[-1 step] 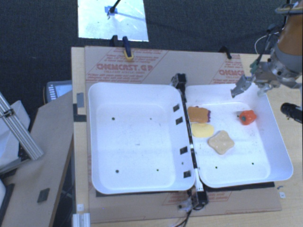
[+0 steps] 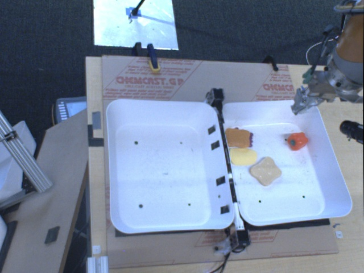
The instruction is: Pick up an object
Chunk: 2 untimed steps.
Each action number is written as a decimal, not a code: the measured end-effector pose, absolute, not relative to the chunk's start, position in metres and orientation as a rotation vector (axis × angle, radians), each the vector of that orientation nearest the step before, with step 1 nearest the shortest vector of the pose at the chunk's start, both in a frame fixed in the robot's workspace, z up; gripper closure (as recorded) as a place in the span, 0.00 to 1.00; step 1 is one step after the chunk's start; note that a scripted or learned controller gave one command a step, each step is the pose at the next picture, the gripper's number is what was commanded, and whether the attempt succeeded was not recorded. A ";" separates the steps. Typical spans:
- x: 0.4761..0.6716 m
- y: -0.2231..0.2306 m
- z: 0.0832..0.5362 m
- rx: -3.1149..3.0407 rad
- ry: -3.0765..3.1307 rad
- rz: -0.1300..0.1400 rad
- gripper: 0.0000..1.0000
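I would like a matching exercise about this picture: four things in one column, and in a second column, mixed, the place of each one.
Things:
1. red-orange object
2. beige cushion-shaped object
3. orange and purple object
4. gripper

Places:
A. against the divider side of the right bin, at the top of the small cluster
B. above the far right corner of the right bin
C. alone, near the right wall of the right bin
D. lowest of the cluster, just below and right of the yellow object

Pairs: 1-C, 2-D, 3-A, 4-B
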<state>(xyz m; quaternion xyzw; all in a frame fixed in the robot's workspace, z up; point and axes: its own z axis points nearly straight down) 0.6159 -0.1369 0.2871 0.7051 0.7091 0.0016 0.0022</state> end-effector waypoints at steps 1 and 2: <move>0.635 -0.061 0.338 2.204 2.232 0.012 1.00; 0.605 0.038 0.428 2.200 2.235 0.019 1.00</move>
